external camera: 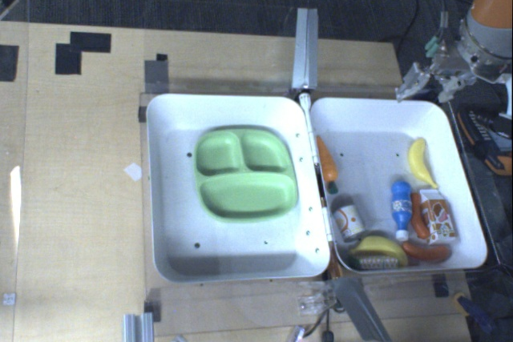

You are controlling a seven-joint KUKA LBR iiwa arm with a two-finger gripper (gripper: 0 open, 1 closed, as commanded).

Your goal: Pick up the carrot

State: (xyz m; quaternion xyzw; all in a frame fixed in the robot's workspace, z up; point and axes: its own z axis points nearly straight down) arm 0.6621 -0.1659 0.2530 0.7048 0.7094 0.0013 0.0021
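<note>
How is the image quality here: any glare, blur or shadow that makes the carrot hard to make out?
Camera view: even, soft lighting; mild glare on the white bin floor; the carrot reads clearly against the bin's left wall, slightly soft; the gripper is blurrier at the bin's far right corner.

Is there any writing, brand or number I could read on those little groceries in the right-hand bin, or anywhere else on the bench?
None reads clearly.
Small can: printed label, too blurred to read.
Red and white carton: printed picture and marks, too small to read.
Blue and white bottle: any label is too small to tell.
Carrot, banana, green divided plate: no writing seen.
</note>
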